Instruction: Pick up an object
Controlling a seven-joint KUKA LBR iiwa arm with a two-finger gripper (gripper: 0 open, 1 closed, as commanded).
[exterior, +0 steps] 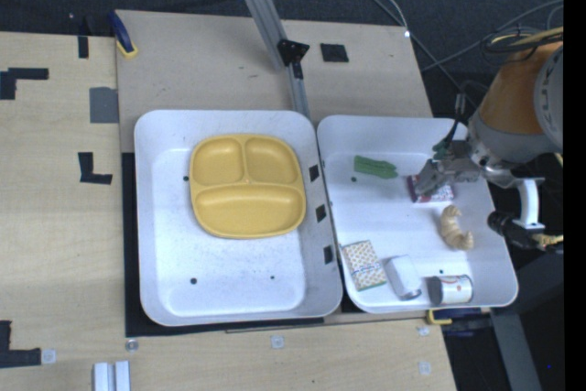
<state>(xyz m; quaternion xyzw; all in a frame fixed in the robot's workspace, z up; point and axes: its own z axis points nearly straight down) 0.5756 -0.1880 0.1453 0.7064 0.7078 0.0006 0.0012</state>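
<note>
My gripper (pixel 438 179) hangs low over the right bin (pixel 366 131), at its right side, directly on a small pink and dark packet (pixel 430 190). Its tips are dark and mixed with the packet. A green object (pixel 375 167) lies to the left of the gripper. A tan lumpy object (pixel 454 227) sits just below it. Along the bin's front lie a patterned square packet (pixel 363 264), a grey piece (pixel 401 276) and a small can with a dark red end (pixel 450 289).
The left bin (pixel 165 224) holds a yellow divided plate (pixel 247 184). A metal pole (pixel 265 9) slants down to the bins' back edge. The arm's orange band (pixel 517 101) stands at the right, with cables behind it.
</note>
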